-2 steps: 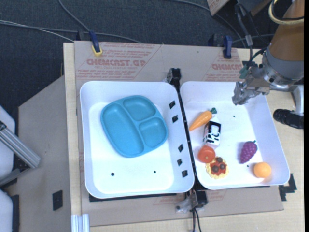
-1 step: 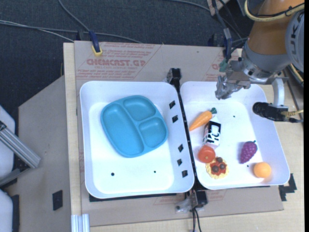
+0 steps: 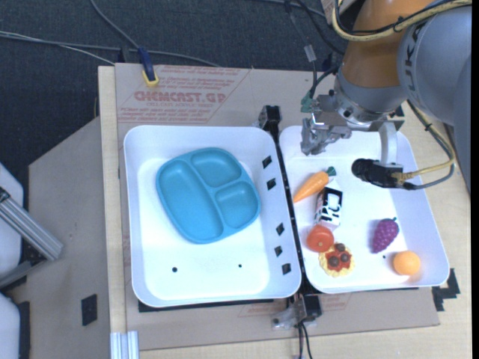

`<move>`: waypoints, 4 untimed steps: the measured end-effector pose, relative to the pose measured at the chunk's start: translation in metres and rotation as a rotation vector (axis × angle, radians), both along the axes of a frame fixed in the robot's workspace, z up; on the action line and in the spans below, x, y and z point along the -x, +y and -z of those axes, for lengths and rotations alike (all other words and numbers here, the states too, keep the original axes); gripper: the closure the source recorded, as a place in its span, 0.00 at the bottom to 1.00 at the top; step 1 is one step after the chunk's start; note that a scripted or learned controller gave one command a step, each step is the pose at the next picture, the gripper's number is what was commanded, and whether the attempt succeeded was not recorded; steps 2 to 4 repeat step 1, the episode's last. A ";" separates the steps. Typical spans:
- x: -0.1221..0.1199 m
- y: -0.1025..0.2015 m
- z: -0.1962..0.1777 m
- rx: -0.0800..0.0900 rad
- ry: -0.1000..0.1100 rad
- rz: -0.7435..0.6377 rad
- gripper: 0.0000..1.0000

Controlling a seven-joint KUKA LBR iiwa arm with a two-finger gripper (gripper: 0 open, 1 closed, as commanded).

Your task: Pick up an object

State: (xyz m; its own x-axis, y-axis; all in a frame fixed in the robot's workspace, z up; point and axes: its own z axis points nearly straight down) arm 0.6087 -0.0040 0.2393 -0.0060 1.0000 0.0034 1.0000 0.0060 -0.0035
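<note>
My gripper [image 3: 314,145] hangs over the far left part of the right bin [image 3: 426,223], just beyond the carrot [image 3: 309,187]. Nothing shows between its tips. The orange carrot lies aslant with its green end near a small black-and-white carton [image 3: 328,206]. Nearer the front lie a red tomato [image 3: 320,238], a small tart topped with berries [image 3: 335,260], a purple bunch of grapes [image 3: 385,234] and an orange fruit [image 3: 406,263].
The left bin [image 3: 142,223] holds a blue divided plate [image 3: 208,194]. A black divider with clips [image 3: 278,200] runs between the bins. A black fitting with a yellow cable [image 3: 378,173] hangs over the right bin's far side.
</note>
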 end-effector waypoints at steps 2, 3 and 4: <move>-0.006 0.055 0.015 0.000 0.000 0.000 1.00; -0.006 0.055 0.015 0.000 0.000 0.000 1.00; -0.006 0.055 0.015 0.000 0.000 0.000 1.00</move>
